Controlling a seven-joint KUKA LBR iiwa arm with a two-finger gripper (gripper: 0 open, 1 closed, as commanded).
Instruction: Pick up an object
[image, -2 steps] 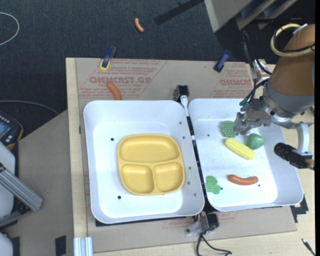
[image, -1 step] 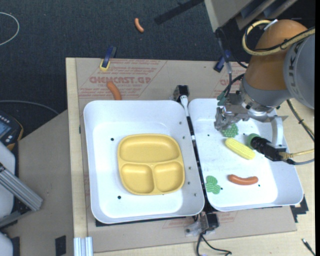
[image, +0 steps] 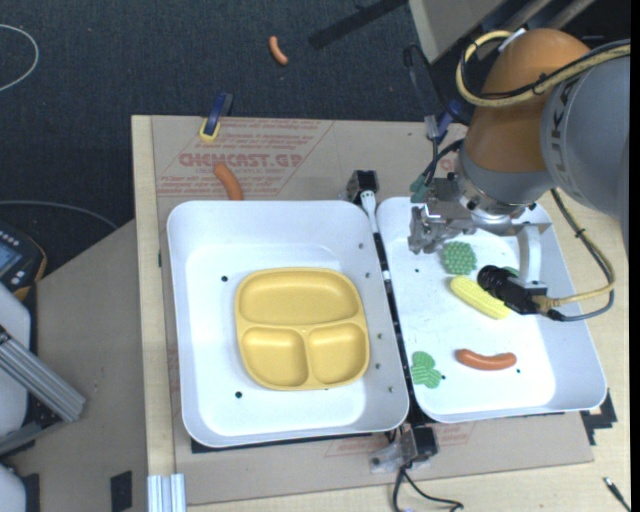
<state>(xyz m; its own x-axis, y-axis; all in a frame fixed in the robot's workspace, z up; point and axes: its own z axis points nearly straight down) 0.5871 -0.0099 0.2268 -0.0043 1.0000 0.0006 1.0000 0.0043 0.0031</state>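
Observation:
My gripper (image: 428, 236) hangs over the far left part of the right bin (image: 560, 395), fingers pointing down with nothing seen between them. A green broccoli piece (image: 459, 258) lies just right of the fingers. A yellow corn cob (image: 478, 297) lies in the bin's middle. Nearer the front sit a red-orange sausage (image: 486, 360) and a second green leafy piece (image: 425, 369) by the bin's left wall.
The left bin (image: 200, 300) holds a yellow divided plate (image: 300, 327). On the cardboard behind it lie an orange sausage (image: 229, 181) and a blue-yellow clamp (image: 213, 118). Another small orange piece (image: 278, 49) lies on the dark floor.

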